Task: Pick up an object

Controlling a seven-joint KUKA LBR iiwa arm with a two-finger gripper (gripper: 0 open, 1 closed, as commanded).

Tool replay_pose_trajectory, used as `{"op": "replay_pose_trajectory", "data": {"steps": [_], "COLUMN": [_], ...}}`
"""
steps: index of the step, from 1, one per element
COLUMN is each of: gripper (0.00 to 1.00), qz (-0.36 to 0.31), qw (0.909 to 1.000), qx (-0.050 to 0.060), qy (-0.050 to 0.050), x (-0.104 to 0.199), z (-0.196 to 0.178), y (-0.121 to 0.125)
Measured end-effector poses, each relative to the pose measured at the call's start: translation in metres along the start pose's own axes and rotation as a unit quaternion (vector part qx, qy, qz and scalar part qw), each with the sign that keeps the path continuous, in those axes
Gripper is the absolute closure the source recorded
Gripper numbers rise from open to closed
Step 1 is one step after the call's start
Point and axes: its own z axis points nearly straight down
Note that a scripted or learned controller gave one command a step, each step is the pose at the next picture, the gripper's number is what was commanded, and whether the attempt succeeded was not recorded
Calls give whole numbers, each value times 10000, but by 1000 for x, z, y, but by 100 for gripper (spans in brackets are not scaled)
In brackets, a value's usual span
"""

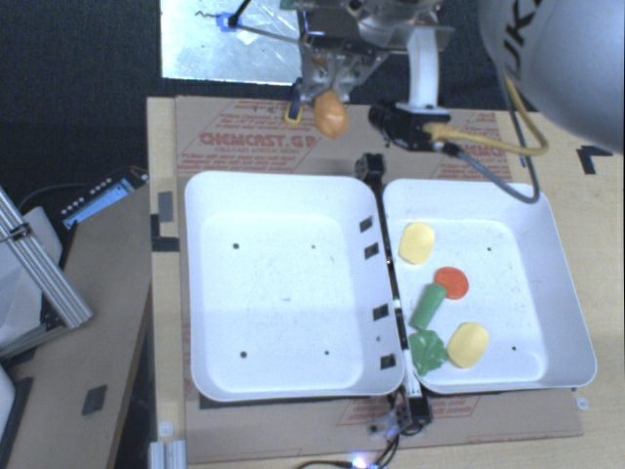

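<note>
a: hanging above the far edge of the bench, the gripper had its fingers closed on an orange egg-shaped object, up beyond the left bin.

b: what lay around it?

a: in the right bin sat a pale yellow piece, an orange-red round piece, a green piece running down to a leafy end, and a second yellow piece. black clips sat along the seam where the bins met. a yellow cable and a grey one crossed the board behind the right bin.

b: anything in the way?

a: nothing touched the held object; it hung clear of both bins.

b: any writing?

a: red print on the cardboard sheet read roughly "chemcast gp". the arm showed part of a dark letter k.
</note>
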Motion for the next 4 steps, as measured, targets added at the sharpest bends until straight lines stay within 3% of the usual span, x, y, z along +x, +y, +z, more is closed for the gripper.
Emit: {"op": "replay_pose_trajectory", "data": {"steps": [1,2,3,4], "gripper": [100,0,100,0], "qz": [4,13,-12,-16], "qw": [10000,10000,10000,10000], "qx": [64,82,69,75], "qy": [-27,-35,-30,-31], "x": [25,24,25,25], "z": [-39,-36,-48,-47], "y": [-10,-10,-9,-10]}}
